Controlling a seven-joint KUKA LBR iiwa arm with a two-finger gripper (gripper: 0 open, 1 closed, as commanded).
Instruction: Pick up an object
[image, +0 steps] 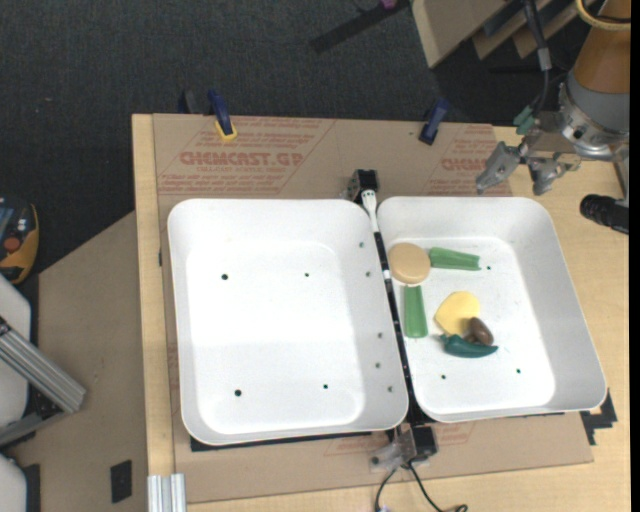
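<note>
Gripper (520, 172) open-fingered above right bin's (560, 290) far edge

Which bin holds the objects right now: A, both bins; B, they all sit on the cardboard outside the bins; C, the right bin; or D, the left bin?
C: the tan disc, green sticks, and yellow piece all lie inside the right bin.

Open jaws of the gripper (519, 172) hover beyond the right bin (560, 300), holding nothing.
</note>
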